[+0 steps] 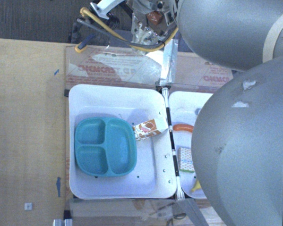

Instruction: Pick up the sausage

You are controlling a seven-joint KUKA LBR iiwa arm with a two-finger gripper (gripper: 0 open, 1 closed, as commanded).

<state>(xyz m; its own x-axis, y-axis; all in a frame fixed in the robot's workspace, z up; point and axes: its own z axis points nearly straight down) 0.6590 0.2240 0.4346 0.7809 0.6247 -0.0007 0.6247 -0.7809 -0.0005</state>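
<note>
The sausage [183, 128], orange-red and slim, lies in the right bin [182, 104] near its left wall. Its right end is hidden under the grey arm. The gripper [147, 34] hangs at the top of the view, beyond the far edge of both bins and well away from the sausage. Yellow and black cables trail off it to the left. Nothing is seen held in it.
The left bin [147, 181] holds a teal compartment plate [105, 146] and a small red-and-white packet [146, 129] by its right wall. In the right bin sit a patterned card [186, 159] and a yellow item [196, 186]. The big grey arm [244, 139] covers most of that bin.
</note>
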